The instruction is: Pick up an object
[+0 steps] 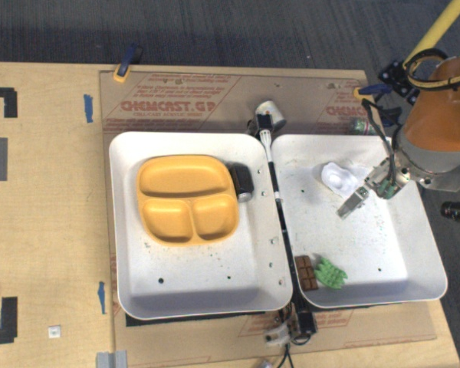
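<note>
You are looking down on two white bins set edge to edge on the table. The left bin [130,228] carries a yellow divided tray [188,198], lying flat, with a small black object [241,181] touching its right edge. The right bin [414,236] offers the pickable things: a pale, translucent plastic piece [337,178] in its upper middle, and at the near left corner a green toy [331,274] lying just beside a brown block [305,272].

The arm reaches in from the right, and its gripper [368,190] hangs over the right bin just to the right of the plastic piece. You can see one metal finger [353,202] slanting down and to the left; nothing is visibly held, and whether the fingers are released or clenched you cannot tell from this angle.

Judging by that placement, the plastic piece is the likely target, since it lies alone with bare bin floor around it. Its thin, glossy, irregular shape may slip out of a pinch. The green toy and brown block sit close against the bin wall, which would crowd a grasp there.
</note>
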Motion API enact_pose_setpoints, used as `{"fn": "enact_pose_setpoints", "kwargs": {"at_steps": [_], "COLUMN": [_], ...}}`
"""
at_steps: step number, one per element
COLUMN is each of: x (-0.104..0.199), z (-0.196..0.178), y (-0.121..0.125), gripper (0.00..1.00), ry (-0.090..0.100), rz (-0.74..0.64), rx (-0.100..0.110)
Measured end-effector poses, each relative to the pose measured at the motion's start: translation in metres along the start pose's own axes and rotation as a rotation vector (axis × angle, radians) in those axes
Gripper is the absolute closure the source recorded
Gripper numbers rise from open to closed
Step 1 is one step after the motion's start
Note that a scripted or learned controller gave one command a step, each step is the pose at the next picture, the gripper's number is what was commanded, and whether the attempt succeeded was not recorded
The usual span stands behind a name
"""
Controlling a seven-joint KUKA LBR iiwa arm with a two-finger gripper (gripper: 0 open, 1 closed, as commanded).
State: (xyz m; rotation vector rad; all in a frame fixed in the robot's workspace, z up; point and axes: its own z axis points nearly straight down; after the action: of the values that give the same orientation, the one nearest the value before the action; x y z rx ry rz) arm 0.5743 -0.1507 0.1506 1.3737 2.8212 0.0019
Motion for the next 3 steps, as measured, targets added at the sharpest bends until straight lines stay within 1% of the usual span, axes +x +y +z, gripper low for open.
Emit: {"fn": "enact_pose_setpoints", "kwargs": {"at_steps": [1, 2, 3], "x": [-0.058, -0.056, 0.004], "z": [0.031, 0.041, 0.065], "y": [0.049, 0.07, 0.02], "gripper": [0.0, 0.0, 0.0], "ry": [-0.002, 0.007, 0.0], "rz": [0.182, 0.024, 0.101], "rx": [0.0, 0.011, 0.001]}}
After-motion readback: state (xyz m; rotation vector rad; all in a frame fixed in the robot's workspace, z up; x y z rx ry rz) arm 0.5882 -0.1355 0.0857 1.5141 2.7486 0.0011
